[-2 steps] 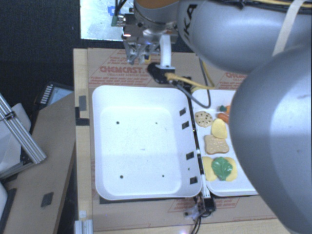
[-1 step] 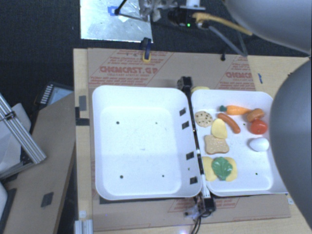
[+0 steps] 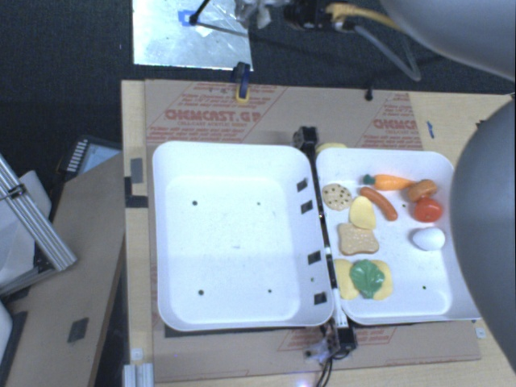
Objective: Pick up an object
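The right bin holds several toy foods: a cookie, a carrot, a sausage, a yellow potato-like piece, a slice of toast, a tomato, a white egg and a green leafy piece on a yellow base. My gripper hangs high at the top of the view, beyond the far edge of the bench, well away from both bins and blurred. Nothing shows in it.
The left bin lies beside the right one, with black clips along the shared rim. The grey arm covers the right bin's right edge. A shiny metal sheet lies at the back left. A metal frame stands on the left.
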`<action>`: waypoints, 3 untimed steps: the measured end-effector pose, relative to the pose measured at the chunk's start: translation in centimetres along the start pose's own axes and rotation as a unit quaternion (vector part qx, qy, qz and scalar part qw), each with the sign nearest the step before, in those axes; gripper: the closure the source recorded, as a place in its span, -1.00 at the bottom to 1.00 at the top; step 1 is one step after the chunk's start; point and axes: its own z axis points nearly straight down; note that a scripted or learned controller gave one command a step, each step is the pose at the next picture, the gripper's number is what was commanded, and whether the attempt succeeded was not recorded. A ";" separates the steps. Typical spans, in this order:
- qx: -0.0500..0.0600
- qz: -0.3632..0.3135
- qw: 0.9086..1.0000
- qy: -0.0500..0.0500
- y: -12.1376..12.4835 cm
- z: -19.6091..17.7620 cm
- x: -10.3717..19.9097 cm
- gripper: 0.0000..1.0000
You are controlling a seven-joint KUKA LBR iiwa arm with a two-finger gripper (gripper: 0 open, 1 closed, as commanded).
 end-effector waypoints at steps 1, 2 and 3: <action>0.002 0.004 1.000 -0.001 -0.9 1.2 -4.0 1.00; 0.001 0.003 1.000 0.000 0.0 0.1 -6.5 1.00; 0.001 0.002 1.000 0.000 -0.2 0.1 -5.5 1.00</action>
